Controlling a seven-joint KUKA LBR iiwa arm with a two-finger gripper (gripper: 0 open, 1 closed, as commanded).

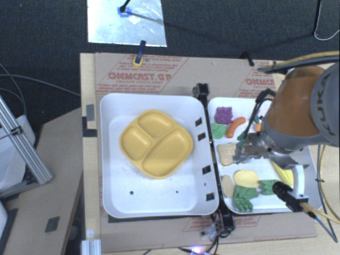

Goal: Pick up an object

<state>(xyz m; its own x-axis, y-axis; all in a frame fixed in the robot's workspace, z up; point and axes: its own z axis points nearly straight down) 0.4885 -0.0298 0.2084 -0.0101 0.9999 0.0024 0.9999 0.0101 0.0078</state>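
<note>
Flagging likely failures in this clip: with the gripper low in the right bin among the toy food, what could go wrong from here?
1. The gripper sits over the tan bread slice, which lies flat; fingers may slide off it.
2. The yellow lemon-like piece, green leafy piece and orange sausage crowd close, so neighbours could get nudged or pinched.
3. The bulky wrist hides the spot from this camera, so a miss may go unnoticed.

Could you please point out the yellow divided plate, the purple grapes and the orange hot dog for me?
yellow divided plate [155, 143]: camera view, on the ridge where its compartments meet.
purple grapes [223, 114]: camera view, middle of the bunch.
orange hot dog [235, 127]: camera view, mid-length.
</note>
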